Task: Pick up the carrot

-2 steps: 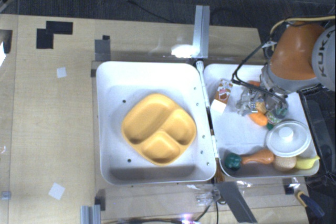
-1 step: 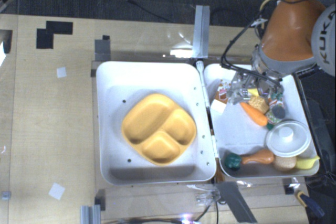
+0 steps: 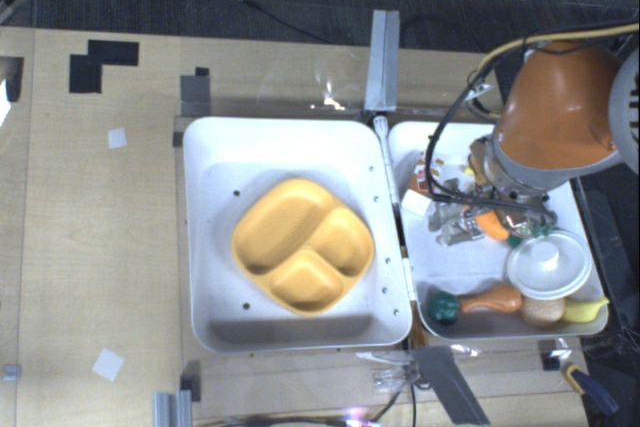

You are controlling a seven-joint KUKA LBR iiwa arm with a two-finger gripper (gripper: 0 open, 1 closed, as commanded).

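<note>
The carrot [image 3: 492, 226] is a small orange piece with a green end, lying in the right bin [image 3: 440, 267] just left of a white bowl. The arm's wrist hides part of it. My gripper [image 3: 458, 223] hangs low over the middle of the right bin, right beside the carrot's left end. The orange band and grey wrist [image 3: 556, 115] loom above it. I cannot tell whether the carrot is touched.
A white bowl [image 3: 546, 265] sits at the right bin's front right. A brown drumstick-shaped toy [image 3: 487, 300] with a green end lies along the front wall, with a yellow item [image 3: 586, 311] in the corner. The left bin [image 3: 210, 215] holds a yellow divided plate [image 3: 302, 243].
</note>
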